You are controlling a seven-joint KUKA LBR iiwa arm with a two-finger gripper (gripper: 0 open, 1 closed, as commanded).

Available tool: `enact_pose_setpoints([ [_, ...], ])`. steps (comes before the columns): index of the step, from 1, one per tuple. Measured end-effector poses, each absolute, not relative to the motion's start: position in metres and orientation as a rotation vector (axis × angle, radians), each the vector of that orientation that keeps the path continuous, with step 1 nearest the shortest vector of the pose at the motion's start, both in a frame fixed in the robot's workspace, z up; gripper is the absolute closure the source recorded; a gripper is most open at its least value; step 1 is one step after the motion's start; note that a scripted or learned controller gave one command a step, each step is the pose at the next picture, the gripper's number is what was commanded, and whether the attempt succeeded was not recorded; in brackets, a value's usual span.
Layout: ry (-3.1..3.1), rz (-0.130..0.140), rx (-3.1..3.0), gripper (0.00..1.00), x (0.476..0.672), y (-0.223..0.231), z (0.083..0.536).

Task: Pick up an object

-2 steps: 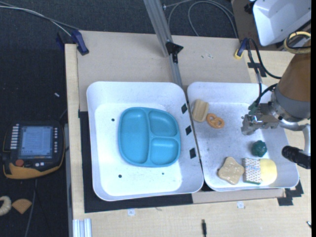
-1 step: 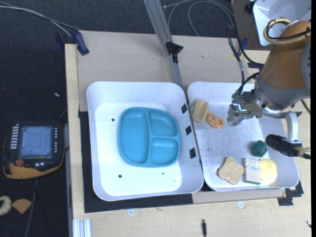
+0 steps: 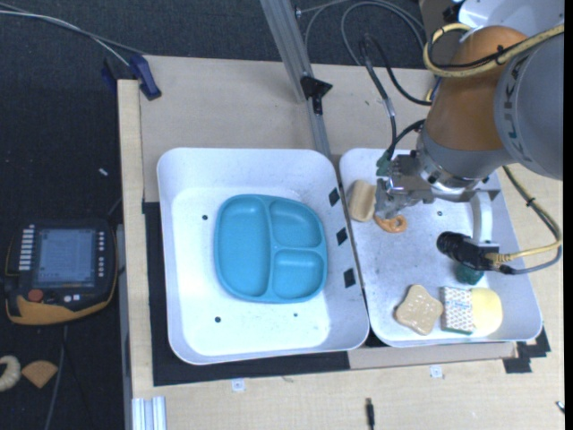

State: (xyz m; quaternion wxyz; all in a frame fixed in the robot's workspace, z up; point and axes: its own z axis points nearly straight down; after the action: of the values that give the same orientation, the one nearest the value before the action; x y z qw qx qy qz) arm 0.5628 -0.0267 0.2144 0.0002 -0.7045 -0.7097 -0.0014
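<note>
My gripper point(image 3: 390, 209) hangs low over the back left part of the right bin point(image 3: 515, 240), under the grey arm with the orange band. Directly beneath its tip lies a small orange ring-shaped piece point(image 3: 392, 225), partly covered by the gripper. A tan bread-like chunk point(image 3: 361, 200) leans against the bin's left wall, just left of the gripper. Along the front of the bin lie a beige square cracker point(image 3: 419, 309), a patterned green-white block point(image 3: 458, 311) and a pale yellow round thing point(image 3: 486, 310).
The left bin point(image 3: 179, 267) holds a blue divided plate point(image 3: 270, 246). A metal post point(image 3: 300, 52) rises behind the bins. A handheld control pendant point(image 3: 61, 267) lies off the bench at the left.
</note>
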Motion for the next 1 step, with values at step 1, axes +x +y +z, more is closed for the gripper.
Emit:
enact_pose_setpoints([
  [1,-2.228,-0.006,-2.215,1.0,0.5833,0.0127,0.2205],
])
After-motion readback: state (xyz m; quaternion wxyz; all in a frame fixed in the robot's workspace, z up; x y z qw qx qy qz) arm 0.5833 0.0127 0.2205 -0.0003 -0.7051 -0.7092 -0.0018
